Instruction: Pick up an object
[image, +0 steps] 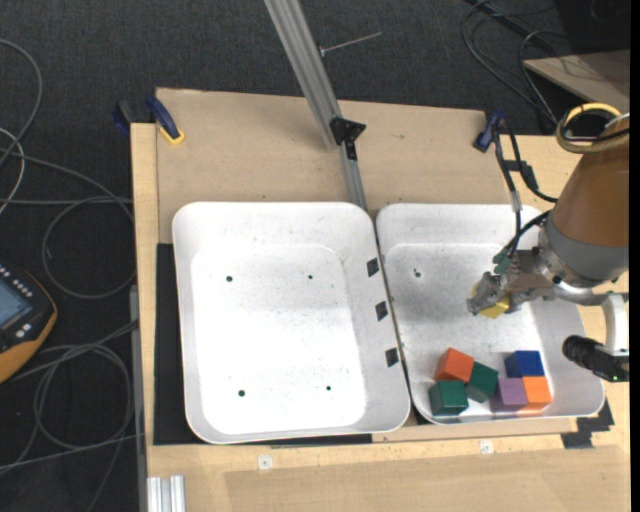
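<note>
Claw (490, 300) sits low in the right bin (440, 240), toward that bin's right side, hanging off the grey arm (590, 215) that enters from the right edge. A yellow block (492, 311) peeks out right under the fingertips, touching or nearly touching them; the claw body covers most of it. Cannot tell if the fingers are clenched on it or loose, the view from above hides the gap. Cannot tell if the block is lifted or resting on the bin floor.

Other blocks are clustered below the claw, near the bin's front wall, apart from the claw. Orange block (458, 364) is below and slightly left of the claw. Small green block (484, 380) is just right of the orange one, touching it. Dark green block (449, 399) is further below, at the front-left of the cluster. Blue block (524, 363) is below and right of the claw. Purple block (512, 392) is under the blue one, and another orange block (538, 391) is just right of the purple, touching it.

Left bin (270, 320) is well to the left of the claw, the two bins touching along their shared edge. A grey metal rail (320, 85) runs diagonally above and left of the claw. Wooden bench (420, 150) is under both bins. Blue clamp (489, 130) is above the claw at the bench's back edge.
</note>
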